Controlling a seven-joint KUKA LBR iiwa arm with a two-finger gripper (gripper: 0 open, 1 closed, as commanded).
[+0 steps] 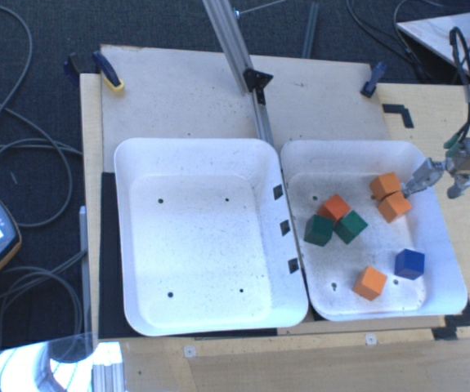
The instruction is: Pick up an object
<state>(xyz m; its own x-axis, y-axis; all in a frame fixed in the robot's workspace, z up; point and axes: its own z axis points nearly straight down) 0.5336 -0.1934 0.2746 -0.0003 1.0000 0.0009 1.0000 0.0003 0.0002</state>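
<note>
The small orange cube (386, 185), likely light and rigid, suits gripping across flat opposite faces; the hand's (443, 174) state is unclear.

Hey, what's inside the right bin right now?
The right bin holds seven blocks: two orange by the gripper, red-orange, two green, blue, orange. Anything beneath them is covered.
</note>
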